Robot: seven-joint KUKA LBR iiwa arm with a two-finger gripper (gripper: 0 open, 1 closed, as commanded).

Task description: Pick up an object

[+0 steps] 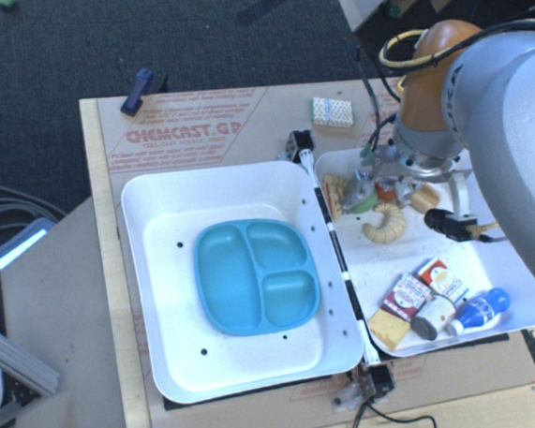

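Reading "CHEMCAST GP" in red on brown board (189, 131) behind bins

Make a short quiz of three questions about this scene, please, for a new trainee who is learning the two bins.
1. True or false: the blue divided plate lies in the left bin.
2. Which object lies nearest the gripper? A) croissant B) blue bottle C) cheese wedge
3. Fill in: the arm enters from the view's ____ and hangs over the ____ bin.

Key
1. True; it lies about in the middle of that bin.
2. A; the croissant lies just below the gripper, while the bottle and the cheese lie by the near edge.
3. right; right.
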